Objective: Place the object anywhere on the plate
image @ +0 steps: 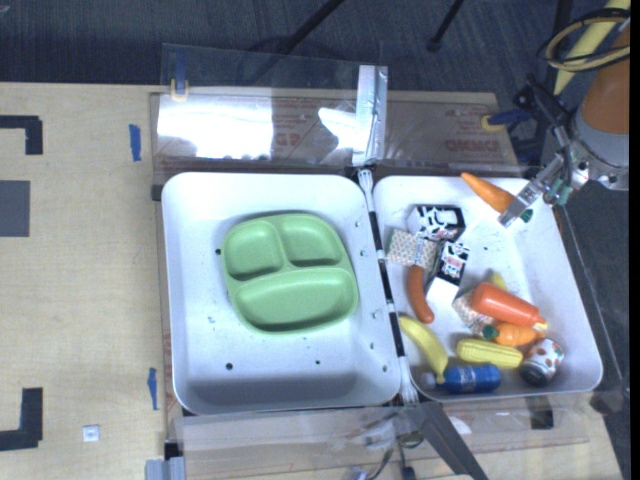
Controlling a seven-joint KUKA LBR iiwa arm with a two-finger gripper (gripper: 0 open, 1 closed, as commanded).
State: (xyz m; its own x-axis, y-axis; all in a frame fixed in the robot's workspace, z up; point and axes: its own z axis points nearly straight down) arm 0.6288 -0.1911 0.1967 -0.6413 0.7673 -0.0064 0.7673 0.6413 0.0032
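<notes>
The green divided plate (pixel 290 270) lies in the middle of the left bin (pixel 190 218). My gripper (pixel 517 210) hangs over the back right corner of the right bin (pixel 575 298), its fingers pointing down and to the left. An orange toy carrot (pixel 485 190) sticks out up and to the left from the fingertips, its thick end pinched between them. The carrot sits far to the right of the plate, across the divider between the bins.
Several toys fill the right bin: a black-and-white block (pixel 437 220), a patterned box (pixel 405 248), a sausage (pixel 420 294), a banana (pixel 424 343), a blue piece (pixel 471 376), a corn cob (pixel 489 352), an orange vegetable (pixel 506 306) and a small ball (pixel 540 360). A clear panel (pixel 270 113) stands behind the left bin.
</notes>
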